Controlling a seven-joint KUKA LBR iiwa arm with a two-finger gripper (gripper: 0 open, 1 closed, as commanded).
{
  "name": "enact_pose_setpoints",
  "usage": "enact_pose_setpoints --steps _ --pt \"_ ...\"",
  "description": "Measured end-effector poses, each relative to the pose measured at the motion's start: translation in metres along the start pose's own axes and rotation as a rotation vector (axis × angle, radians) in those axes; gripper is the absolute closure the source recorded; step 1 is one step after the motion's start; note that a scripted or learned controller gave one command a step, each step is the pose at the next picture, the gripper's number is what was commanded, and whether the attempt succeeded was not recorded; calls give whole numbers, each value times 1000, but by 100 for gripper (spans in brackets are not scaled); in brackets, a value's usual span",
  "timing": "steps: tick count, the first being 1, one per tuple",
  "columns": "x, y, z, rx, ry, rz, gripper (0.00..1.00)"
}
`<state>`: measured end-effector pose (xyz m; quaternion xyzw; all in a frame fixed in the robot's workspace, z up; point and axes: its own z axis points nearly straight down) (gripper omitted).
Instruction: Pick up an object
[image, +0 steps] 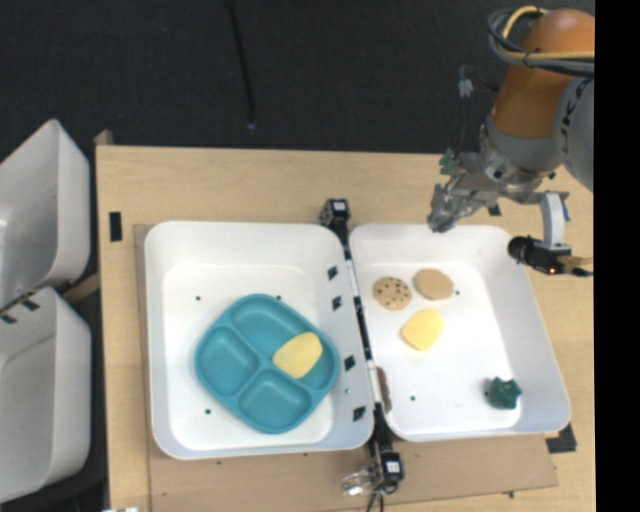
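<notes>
In the right bin (520, 300) lie a speckled cookie (392, 292), a plain tan cookie (434, 284), a yellow piece (422, 329) and a small dark green object (503, 392) near the front right corner. The left bin (165, 300) holds a teal divided plate (262, 362) with another yellow piece (298, 354) on it. My gripper (444, 216) hangs over the back rim of the right bin, above and behind the cookies, with nothing seen between its fingers.
The grey arm with its orange band (535, 90) comes in from the upper right. A black clamp (335, 211) sits where the bins meet at the back. White boxes (40, 210) stand left of the bench.
</notes>
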<state>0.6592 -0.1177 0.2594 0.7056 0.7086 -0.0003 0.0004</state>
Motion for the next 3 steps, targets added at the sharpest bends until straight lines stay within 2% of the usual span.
enact_pose_setpoints --steps 2,3 --pt "114 -17 -5 0 2 -3 100" --pt "164 -18 12 2 2 -2 100"
